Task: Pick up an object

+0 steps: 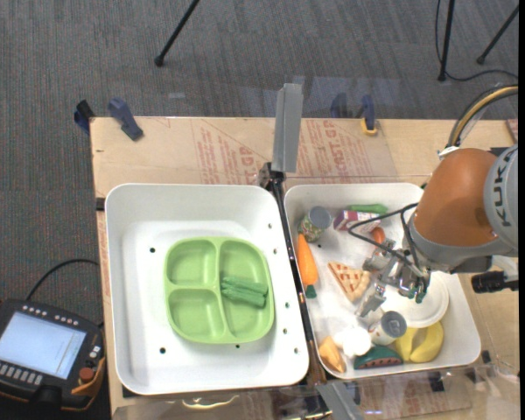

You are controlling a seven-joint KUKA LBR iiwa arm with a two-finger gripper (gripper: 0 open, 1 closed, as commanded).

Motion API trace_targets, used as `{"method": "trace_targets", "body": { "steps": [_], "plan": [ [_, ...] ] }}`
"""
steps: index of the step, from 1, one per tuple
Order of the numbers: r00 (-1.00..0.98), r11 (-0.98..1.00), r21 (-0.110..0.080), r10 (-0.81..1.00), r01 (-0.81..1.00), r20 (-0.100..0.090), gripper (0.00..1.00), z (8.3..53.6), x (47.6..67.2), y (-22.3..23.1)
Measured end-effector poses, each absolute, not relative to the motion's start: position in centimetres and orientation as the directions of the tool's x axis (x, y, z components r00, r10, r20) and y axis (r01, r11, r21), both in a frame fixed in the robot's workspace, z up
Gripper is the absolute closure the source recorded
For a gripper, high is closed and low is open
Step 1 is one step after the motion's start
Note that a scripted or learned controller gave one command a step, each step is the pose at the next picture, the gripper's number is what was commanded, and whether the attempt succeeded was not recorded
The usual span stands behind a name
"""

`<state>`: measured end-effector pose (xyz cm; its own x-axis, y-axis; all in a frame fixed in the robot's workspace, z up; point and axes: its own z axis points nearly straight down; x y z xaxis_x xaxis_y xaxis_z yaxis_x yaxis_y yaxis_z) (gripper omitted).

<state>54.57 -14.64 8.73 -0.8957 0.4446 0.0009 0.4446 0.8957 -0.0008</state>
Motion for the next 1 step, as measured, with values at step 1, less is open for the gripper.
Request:
{"method": "trace_targets", "body": {
  "steps": [1],
  "plan": [
    [-0.905, 0.905, 0.002, 0.426, 0.426, -0.002, 0.00, 8.80, 61.40, -13.37]
  ]
}}
